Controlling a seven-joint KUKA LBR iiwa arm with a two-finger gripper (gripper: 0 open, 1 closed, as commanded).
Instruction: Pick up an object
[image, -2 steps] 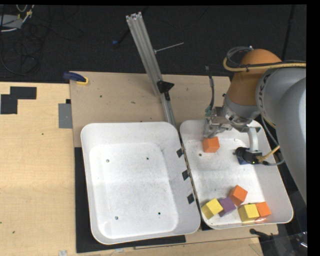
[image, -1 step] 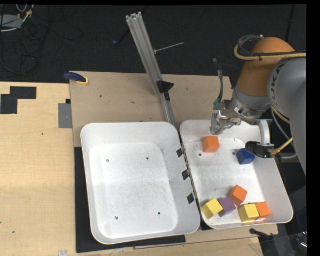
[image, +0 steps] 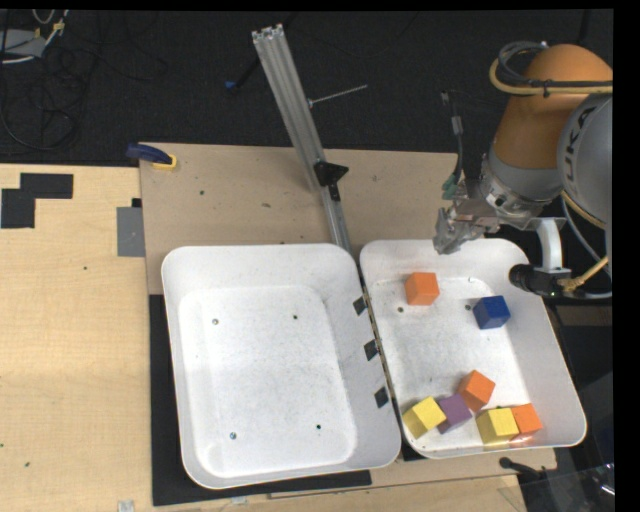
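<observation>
Bins (image: 270, 262) matt white plastic; bench (image: 70, 330) pale wood; rail (image: 290, 100) ribbed metal.

Landmark = right bin (image: 560, 385). Left bin (image: 190, 300) sits just beside it on its left, w/ clips (image: 368, 348) along the shared edge. Inside right bin: one cube (image: 422, 288) near its far left, another cube (image: 491, 312) to the right of that, well apart from a cluster of cubes (image: 478, 408) at its near edge, touching each other. Gripper (image: 452, 237) hangs over the bin's far rim. Metal rail (image: 297, 120) slants away behind the bin's far left corner.
</observation>
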